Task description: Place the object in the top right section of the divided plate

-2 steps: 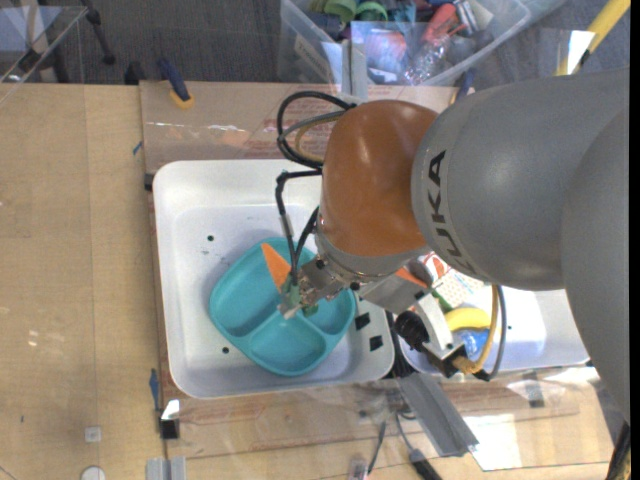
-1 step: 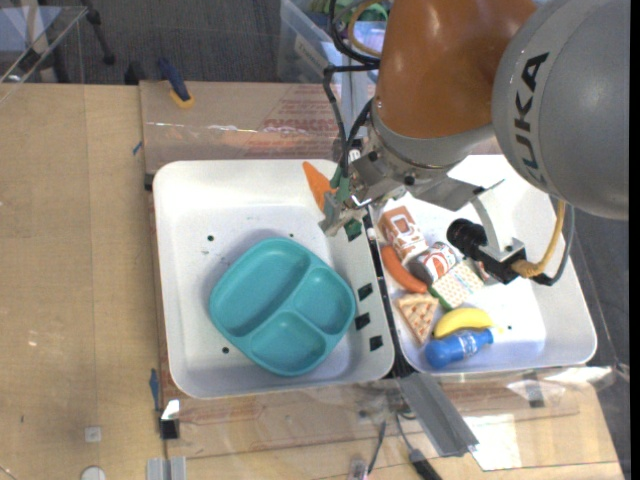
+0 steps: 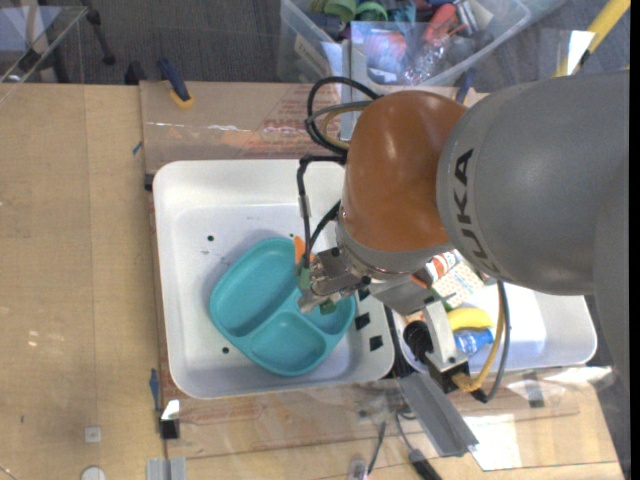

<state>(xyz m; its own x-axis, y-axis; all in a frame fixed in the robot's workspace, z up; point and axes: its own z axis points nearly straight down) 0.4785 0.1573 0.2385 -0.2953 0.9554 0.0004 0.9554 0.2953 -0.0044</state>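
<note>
A teal divided plate (image 3: pixel 262 306) lies tilted in the left white bin (image 3: pixel 190 228). The arm reaches in from the right, and its wrist covers the plate's right edge. My gripper (image 3: pixel 318 286) hangs over that right side of the plate, just above its rim. A small orange piece (image 3: pixel 299 249) shows beside the gripper at the plate's upper right edge; whether it is held is hidden by the wrist. The plate's large left section and lower section look bare.
The right bin (image 3: pixel 560 338) holds a yellow object (image 3: pixel 468 319), a blue-capped item (image 3: pixel 470 342) and a patterned packet (image 3: pixel 455 278), mostly under the arm. A clear tub of toys (image 3: pixel 400 18) stands behind the bins. Bare wooden bench lies to the left.
</note>
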